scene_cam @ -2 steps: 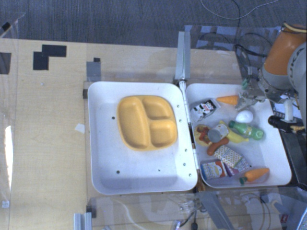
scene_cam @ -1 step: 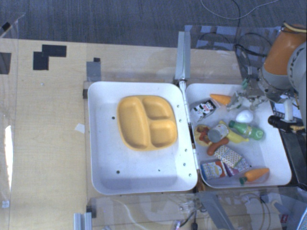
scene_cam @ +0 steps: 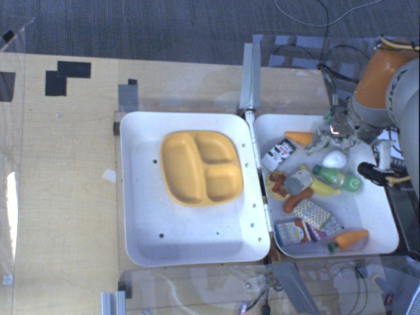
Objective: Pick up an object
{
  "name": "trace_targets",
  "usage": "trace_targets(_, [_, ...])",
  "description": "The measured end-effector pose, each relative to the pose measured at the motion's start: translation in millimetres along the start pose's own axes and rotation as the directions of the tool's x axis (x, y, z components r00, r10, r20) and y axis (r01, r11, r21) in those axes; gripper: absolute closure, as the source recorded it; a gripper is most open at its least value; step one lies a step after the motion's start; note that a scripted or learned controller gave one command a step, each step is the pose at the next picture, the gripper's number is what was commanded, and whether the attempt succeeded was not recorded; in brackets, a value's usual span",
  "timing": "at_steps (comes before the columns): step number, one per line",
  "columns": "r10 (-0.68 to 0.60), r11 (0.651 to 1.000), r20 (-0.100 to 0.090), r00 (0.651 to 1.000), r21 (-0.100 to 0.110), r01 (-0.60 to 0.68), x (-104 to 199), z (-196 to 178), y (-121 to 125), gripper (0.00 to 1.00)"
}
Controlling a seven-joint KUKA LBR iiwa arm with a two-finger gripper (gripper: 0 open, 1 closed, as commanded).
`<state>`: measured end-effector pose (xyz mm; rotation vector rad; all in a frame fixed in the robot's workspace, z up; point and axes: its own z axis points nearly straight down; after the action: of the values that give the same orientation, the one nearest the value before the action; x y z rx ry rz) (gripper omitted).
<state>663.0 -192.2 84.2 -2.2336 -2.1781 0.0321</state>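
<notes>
I see the big left bin (scene_cam: 138, 195) with a yellow tray (scene_cam: 200, 167) lying in it; the tray has three parts. Beside it is the right bin (scene_cam: 387, 231), full of small things. My arm (scene_cam: 387, 84) comes in from the right, and its gripper (scene_cam: 330, 138) hangs over the top of the right bin, near an orange carrot (scene_cam: 300, 138) and a white egg (scene_cam: 335, 159). I cannot tell how the gripper is set. Lower down lie a green bottle (scene_cam: 338, 178), a second carrot (scene_cam: 350, 239) and a little snack pack (scene_cam: 292, 231)
</notes>
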Motion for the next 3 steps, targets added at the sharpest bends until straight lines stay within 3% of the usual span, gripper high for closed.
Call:
trace_targets(2, [0.026, 1.0, 0.008, 1.0, -0.006, -0.026, 49.1, -0.3, -0.8, 0.0])
trace_targets(3, [0.035, 0.999, -0.007, 0.999, 0.001, -0.035, 43.0, -0.1, 0.6, 0.0])
